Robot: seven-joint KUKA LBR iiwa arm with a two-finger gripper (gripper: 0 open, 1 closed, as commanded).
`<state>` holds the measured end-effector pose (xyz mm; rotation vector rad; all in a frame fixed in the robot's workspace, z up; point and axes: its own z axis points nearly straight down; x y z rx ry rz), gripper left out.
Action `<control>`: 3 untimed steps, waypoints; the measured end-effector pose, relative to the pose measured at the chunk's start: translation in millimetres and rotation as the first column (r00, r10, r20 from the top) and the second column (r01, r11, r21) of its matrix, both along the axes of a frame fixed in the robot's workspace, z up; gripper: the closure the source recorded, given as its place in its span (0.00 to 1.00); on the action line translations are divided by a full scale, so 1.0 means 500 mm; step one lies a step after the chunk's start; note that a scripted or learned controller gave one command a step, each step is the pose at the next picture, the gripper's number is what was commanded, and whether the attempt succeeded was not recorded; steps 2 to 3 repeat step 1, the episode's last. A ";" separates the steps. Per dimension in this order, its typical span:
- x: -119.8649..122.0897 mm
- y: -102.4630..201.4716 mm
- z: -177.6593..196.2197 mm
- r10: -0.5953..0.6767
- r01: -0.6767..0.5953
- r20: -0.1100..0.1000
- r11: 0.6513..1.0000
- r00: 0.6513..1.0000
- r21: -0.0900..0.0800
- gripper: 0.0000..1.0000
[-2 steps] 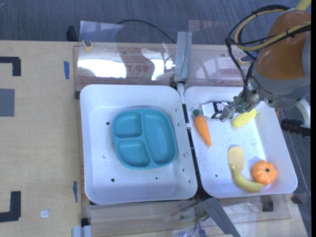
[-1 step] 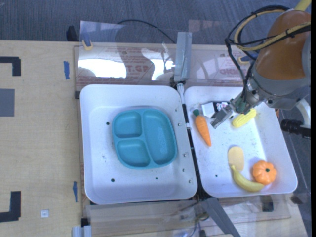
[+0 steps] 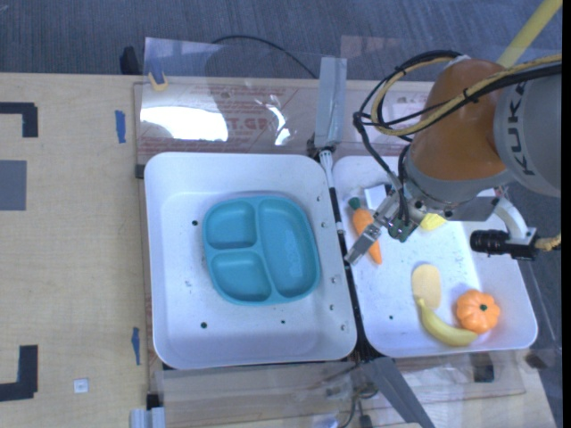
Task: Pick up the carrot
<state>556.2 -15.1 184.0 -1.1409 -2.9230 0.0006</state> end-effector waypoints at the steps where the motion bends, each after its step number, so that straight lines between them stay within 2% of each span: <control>1: 0.004 -0.001 0.024 -0.002 0.002 0.008 1.000 1.000 0.000 1.00; 3: 0.004 -0.001 0.024 -0.002 0.002 0.008 1.000 1.000 0.000 1.00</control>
